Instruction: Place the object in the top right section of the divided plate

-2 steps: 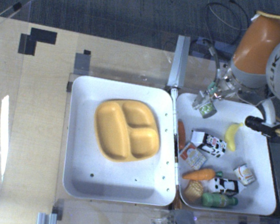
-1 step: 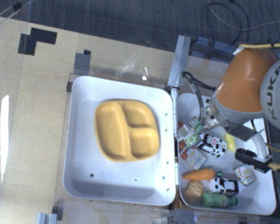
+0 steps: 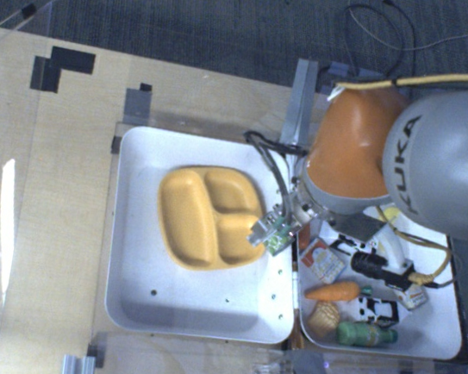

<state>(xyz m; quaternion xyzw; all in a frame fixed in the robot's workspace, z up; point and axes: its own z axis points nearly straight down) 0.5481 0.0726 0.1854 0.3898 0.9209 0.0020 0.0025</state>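
Note:
A yellow divided plate lies in the left white bin, with one long section on its left and two smaller ones on its right. My gripper hangs at the plate's right edge, beside the lower right section. A small green and white piece shows at its tip; I cannot tell whether it is a held thing or part of the gripper. The top right section holds nothing that I can see.
The right bin holds an orange carrot, a green bottle-like thing, a tan round thing, a red and white packet and a black and white item. The arm's body covers that bin's far half.

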